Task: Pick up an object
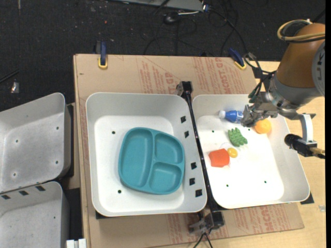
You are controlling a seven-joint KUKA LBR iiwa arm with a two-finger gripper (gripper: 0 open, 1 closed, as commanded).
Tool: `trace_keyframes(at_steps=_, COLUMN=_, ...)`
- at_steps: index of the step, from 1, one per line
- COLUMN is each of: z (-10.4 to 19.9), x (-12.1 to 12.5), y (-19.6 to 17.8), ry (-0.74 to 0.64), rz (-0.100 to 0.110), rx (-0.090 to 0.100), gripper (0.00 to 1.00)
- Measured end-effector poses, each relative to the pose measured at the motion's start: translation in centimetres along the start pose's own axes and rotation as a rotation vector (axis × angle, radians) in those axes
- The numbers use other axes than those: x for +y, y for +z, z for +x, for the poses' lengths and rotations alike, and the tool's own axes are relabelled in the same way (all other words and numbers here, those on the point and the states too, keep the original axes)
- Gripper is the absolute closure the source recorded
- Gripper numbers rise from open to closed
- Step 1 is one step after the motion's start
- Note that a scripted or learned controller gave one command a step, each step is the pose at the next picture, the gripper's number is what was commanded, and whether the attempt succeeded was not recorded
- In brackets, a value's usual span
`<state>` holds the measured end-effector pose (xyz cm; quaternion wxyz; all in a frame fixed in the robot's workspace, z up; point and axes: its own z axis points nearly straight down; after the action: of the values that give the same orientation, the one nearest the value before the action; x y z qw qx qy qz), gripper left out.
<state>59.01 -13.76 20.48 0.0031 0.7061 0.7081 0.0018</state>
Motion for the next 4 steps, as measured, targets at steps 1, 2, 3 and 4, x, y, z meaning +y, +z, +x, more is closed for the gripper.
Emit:
trace_keyframes(at_steps=1, z=0.0, x=0.1, y=0.2, ry=0.001, rz=0.005, rx=0.001, gripper=1.0)
trace_keyframes(at_steps=2, z=4.5, x=-1.2, y=0.5, ry=-0.003, rz=0.009, rx=0.004, gripper=1.0)
trace_keyframes(at_steps=3, z=9.0, x=-1.9, y=0.0, ry=-0.004, rz=0.009, rx=0.004, gripper=1.0)
trace_keyframes(at_steps=4, z=14.5, x=-3.7, y=-1.6, ry=-0.006, rz=0.008, rx=0.004, gripper=1.0)
